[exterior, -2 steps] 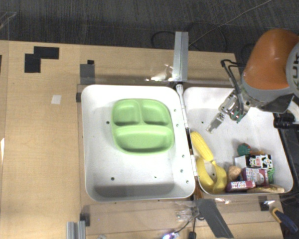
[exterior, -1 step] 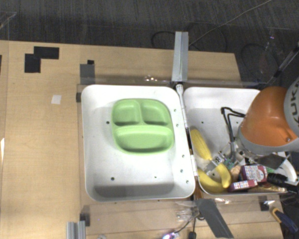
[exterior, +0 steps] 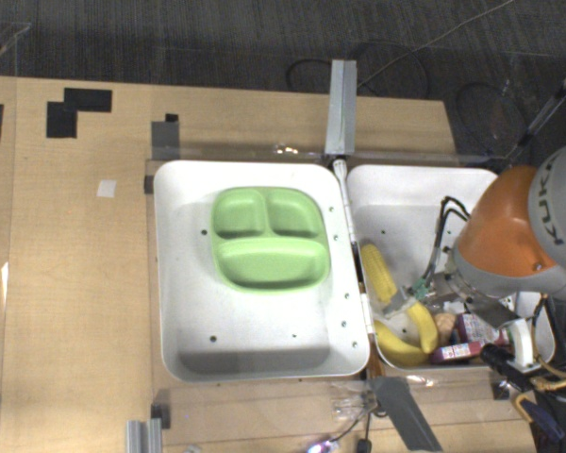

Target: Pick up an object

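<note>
The right bin (exterior: 406, 196) holds a yellow corn cob (exterior: 377, 272) along its left wall. Two yellow bananas lie at its front: one (exterior: 399, 347) along the front edge, the other (exterior: 423, 323) just behind it. Beside them are a small brown item (exterior: 445, 324) and a dark red packet (exterior: 460, 345). My gripper (exterior: 432, 291) is lowered into this bin, directly over the bananas and to the right of the corn cob. The orange band of the arm (exterior: 505, 234) hides the bin's right part.
The left bin (exterior: 184, 338) holds a green divided plate (exterior: 267, 237) towards its back. A metal post (exterior: 341, 107) stands behind the gap between the bins. Cables run across the bench's back right.
</note>
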Robot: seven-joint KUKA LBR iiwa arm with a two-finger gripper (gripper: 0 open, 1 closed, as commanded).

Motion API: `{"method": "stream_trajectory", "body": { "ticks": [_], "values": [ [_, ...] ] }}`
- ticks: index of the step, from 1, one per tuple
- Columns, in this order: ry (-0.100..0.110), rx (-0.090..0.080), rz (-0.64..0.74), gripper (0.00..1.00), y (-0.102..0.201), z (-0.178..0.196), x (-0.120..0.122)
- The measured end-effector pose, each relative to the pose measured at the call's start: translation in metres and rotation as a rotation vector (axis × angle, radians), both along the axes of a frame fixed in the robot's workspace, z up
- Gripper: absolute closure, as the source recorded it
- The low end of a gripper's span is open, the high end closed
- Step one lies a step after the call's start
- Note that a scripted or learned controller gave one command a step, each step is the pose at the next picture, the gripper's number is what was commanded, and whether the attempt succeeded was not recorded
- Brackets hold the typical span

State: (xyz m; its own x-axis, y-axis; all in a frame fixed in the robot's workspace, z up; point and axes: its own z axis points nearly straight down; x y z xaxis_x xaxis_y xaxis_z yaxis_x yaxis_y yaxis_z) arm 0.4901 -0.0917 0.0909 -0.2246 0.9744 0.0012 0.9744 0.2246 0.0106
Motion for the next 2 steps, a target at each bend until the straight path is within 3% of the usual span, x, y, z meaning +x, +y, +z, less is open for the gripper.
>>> {"method": "stream_trajectory", "body": {
  "ticks": [1,2],
  "values": [
    [-0.012,0.000,0.001,1.00,0.001,0.012,0.004],
    [0.004,-0.004,0.105,1.00,0.051,0.121,0.061]
  ]
}}
